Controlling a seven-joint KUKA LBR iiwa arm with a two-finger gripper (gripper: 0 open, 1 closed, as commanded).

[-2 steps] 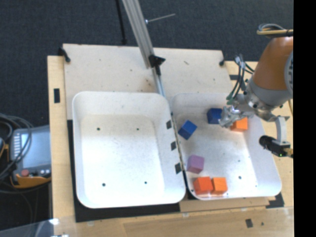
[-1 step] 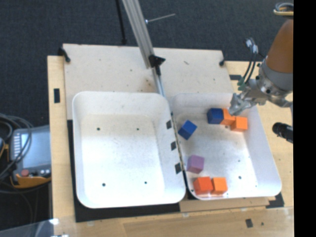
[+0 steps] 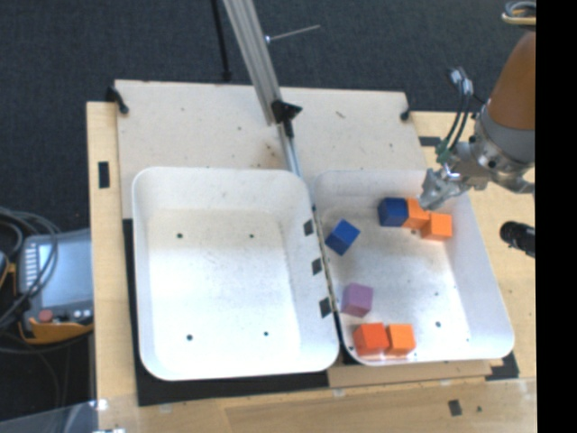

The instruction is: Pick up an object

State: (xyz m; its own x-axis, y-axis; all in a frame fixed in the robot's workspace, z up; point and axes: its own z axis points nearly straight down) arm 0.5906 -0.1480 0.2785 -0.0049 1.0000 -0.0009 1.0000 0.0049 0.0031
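Two white bins sit side by side: the left bin [image 3: 225, 269] carries no blocks, while the right bin [image 3: 469, 278] holds a tilted blue cube [image 3: 343, 237], a purple cube [image 3: 358, 299], two orange blocks [image 3: 383, 339] touching at the near wall, and a dark blue block [image 3: 392, 212] touching an orange pair [image 3: 431, 221] at the far side. Over that far cluster hangs the gripper [image 3: 436, 195], tip just above the orange pair, and whether it is spread or clenched cannot be told from here. By my reading this is the approach step, nothing grasped yet, so the next move calls for a straight descent onto one orange block without nudging the dark blue neighbour.

Blocks [image 3: 358, 299] in right bin [image 3: 478, 282]
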